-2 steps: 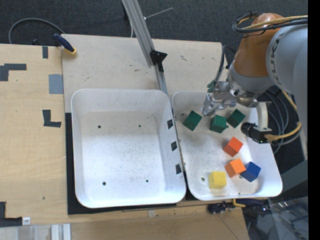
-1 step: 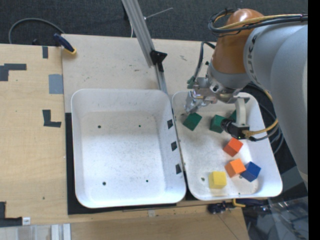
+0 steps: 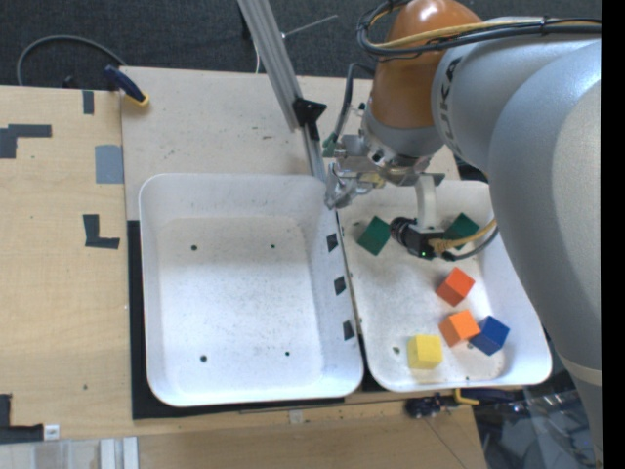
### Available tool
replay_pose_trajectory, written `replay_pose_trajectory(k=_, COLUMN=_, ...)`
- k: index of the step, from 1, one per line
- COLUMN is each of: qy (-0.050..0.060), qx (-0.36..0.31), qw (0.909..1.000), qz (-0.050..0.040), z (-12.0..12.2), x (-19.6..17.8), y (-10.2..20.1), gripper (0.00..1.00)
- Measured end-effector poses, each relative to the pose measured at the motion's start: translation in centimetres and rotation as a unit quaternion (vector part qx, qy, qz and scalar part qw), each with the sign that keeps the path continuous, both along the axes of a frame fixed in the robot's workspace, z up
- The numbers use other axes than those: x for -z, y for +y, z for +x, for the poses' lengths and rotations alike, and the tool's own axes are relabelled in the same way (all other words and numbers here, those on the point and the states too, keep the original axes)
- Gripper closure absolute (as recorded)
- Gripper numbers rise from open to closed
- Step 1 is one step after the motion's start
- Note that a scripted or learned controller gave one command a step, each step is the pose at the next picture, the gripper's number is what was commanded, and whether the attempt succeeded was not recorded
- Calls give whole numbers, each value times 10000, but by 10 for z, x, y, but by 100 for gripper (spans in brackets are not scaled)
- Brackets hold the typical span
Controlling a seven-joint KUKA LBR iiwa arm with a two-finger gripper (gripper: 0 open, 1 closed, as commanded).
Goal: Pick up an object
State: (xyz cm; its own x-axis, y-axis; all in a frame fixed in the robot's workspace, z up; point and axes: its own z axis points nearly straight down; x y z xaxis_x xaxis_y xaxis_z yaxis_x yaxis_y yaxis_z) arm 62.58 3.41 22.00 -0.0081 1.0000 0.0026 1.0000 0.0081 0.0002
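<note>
The gripper [image 3: 340, 190] hangs at the far end of the seam where the two white bins meet, just over the top corner of the right bin [image 3: 469, 383]. Its tip is small and partly lost against the wrist hardware above it, so I cannot tell whether it is wide or narrow. Nothing can be seen held in it.

Nearest to the gripper is a green cube [image 3: 373, 235], just below it and slightly to the view's right, on the right bin's floor and apart from the gripper. A second green block [image 3: 462, 228] lies further to the view's right of the gripper, partly covered by robot parts. Lower in the view, well apart from the gripper, sits an orange cube [image 3: 455, 286]. Below that are another orange cube [image 3: 458, 327] and a blue cube [image 3: 492, 334], touching each other or nearly so. A yellow cube [image 3: 425, 351] rests farthest from the gripper, near the bin's front rim.

The left bin [image 3: 244, 291] spreads out to the view's left of the gripper. A slanted metal bar [image 3: 274, 52] runs down from the top of the view and ends just beside the gripper. Both bins stand on the pale wooden table [image 3: 215, 106].
</note>
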Motion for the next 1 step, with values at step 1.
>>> replay_pose_trajectory(k=1, qy=0, qx=5, qw=10000, qz=-1, z=20, x=-9, y=54, gripper=100)
